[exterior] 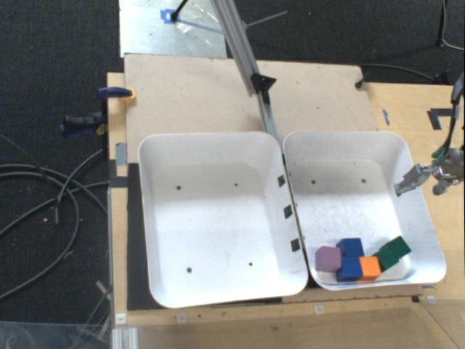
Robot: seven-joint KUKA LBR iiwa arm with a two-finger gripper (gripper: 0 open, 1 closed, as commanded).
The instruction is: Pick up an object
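**Gripper at the right bin's rim, blocks clustered in its near corner**

In the camera view we see two white bins side by side on the bench. The left bin (218, 217) has only bare floor showing. The right bin (349, 158) holds all the blocks, gathered toward its 5 o'clock corner.

There we count a purple block (328, 259) at the 9 o'clock side of the cluster, with a blue block (349, 247) just beside it and a second blue block (349, 269) touching below. An orange block (370, 267) sits against that lower blue one at its 3 o'clock side, and a dark green block (394, 252), turned at an angle, lies at about 2 o'clock from the orange one.

The gripper (425, 179) reaches in at 3 o'clock from the bin's middle, over the right rim. It is well apart from the blocks, which lie toward 7 o'clock from it. We see metal fingers (407, 182) pointing into the bin, but we cannot tell how far the jaws are parted; nothing shows between them.
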